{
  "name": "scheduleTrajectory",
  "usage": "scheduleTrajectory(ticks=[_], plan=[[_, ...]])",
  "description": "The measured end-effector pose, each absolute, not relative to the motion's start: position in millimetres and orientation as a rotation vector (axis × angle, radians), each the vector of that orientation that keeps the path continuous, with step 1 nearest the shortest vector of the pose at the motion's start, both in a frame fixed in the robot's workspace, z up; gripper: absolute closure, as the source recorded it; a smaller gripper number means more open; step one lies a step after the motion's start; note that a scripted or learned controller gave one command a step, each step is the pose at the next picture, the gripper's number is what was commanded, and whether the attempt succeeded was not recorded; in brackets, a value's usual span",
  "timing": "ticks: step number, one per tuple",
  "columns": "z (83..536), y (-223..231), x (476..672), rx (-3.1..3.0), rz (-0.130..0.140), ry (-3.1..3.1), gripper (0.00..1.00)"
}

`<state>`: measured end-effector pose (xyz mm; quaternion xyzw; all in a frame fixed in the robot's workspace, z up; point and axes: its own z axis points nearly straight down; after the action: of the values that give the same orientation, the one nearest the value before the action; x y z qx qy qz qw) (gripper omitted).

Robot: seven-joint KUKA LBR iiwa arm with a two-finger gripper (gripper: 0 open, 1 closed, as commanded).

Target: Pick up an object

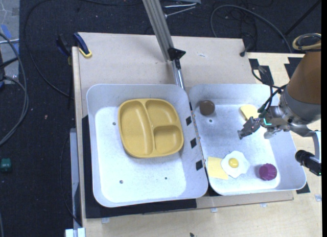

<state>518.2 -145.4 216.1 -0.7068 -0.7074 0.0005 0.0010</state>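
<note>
Yellow plastic fills the middle of the left bin [102,180], where a divided plate [151,127] lies flat with its three compartments bare, so it looks more like a place to put things than a target for picking. A grey pole [158,21] slants down from the top to the seam between the bins. In the right bin [286,180] the loose items are spread apart, which probably gives the arm room to come down on any one of them: a small brown round piece [206,108] near the upper left corner, a flat yellow cheese slice [216,168] at the lower left with a toy fried egg [234,163] touching or overlapping its right side, a purple lump [267,171] further right, and a pale yellow piece [248,111] near the top. The gripper [249,128] hangs just below that pale yellow piece, over bare bin floor, reaching in from the right. Its dark fingers are too small and blurred to judge; I cannot tell whether they are spread or pressed together. Nothing visibly sits between them, so I judge no object is picked yet.
</note>
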Motion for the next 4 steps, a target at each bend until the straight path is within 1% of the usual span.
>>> scheduleTrajectory(ticks=[1,2,3,4], plan=[[217,-145,518.7,-2.220,0.000,-2.222,0.00],[153,-146,522.0,-2.220,0.004,-2.217,0.00],[107,-146,528.4,-2.220,0.003,-2.218,0.00],[93,-146,529.1,-2.224,0.000,-2.221,0.00]])
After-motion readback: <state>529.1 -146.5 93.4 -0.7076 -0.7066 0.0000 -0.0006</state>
